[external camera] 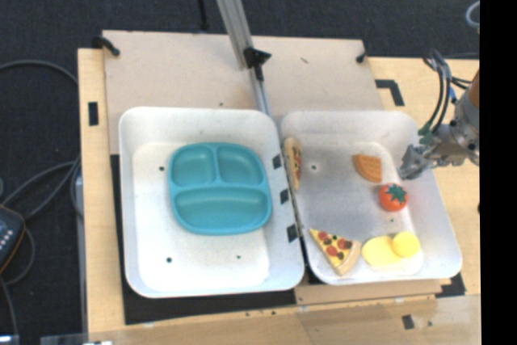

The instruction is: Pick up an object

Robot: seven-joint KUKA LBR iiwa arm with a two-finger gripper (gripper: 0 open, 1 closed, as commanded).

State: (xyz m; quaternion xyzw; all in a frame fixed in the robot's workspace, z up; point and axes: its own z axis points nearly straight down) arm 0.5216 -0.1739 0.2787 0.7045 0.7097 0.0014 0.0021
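Hovering at the right bin's (323, 125) far-right rim, my gripper (410, 161) holds nothing I can see. Tomato (393, 197) sits just below it; bread (368, 167) lies to its left.

bench (93, 174) – wooden | two white bins (137, 271) side by side – touching
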